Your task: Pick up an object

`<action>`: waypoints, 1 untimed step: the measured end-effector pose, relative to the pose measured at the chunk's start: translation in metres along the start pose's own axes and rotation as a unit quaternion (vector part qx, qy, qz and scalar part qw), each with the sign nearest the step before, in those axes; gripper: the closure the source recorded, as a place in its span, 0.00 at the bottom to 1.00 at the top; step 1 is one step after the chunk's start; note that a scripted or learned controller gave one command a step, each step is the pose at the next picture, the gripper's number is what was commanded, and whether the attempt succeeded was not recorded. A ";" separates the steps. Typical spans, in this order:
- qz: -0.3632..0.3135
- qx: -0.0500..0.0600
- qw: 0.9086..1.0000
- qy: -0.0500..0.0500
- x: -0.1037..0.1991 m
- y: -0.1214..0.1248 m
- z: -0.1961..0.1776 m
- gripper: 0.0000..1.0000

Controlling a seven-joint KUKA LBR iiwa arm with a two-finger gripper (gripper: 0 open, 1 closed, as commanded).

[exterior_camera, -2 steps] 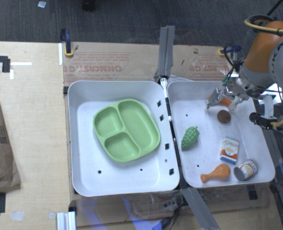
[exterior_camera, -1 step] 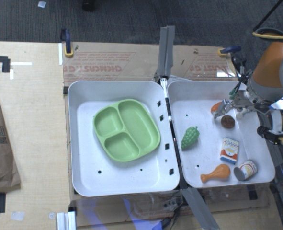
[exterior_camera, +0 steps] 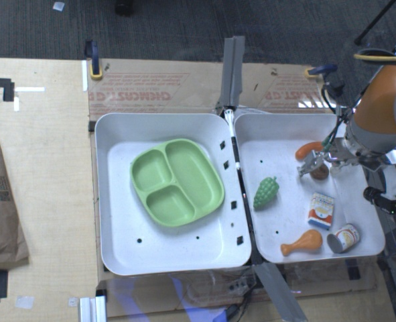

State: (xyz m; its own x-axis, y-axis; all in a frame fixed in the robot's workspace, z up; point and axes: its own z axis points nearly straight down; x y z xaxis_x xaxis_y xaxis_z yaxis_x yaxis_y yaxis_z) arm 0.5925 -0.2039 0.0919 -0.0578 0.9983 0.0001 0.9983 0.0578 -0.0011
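In the right bin (exterior_camera: 378, 243), the tool (exterior_camera: 316, 167) hangs low near the far edge, over an orange sausage (exterior_camera: 309, 150); I cannot tell its state.

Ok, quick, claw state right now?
Claw: low in the right bin beside the orange toy; open or closed cannot be told.

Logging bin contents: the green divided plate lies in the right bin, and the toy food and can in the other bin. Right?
Not quite. The camera view shows the green divided plate in the left bin; the toy food and the can lie in the right bin.
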 end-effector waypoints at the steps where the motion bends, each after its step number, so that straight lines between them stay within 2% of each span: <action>1: 0.001 -0.001 1.000 0.000 -0.001 0.000 -0.009 1.00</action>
State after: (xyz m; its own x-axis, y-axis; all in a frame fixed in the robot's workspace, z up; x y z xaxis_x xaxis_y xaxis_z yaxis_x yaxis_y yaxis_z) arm 0.5926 -0.2048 0.1014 -0.0551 0.9985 -0.0007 0.9985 0.0551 0.0001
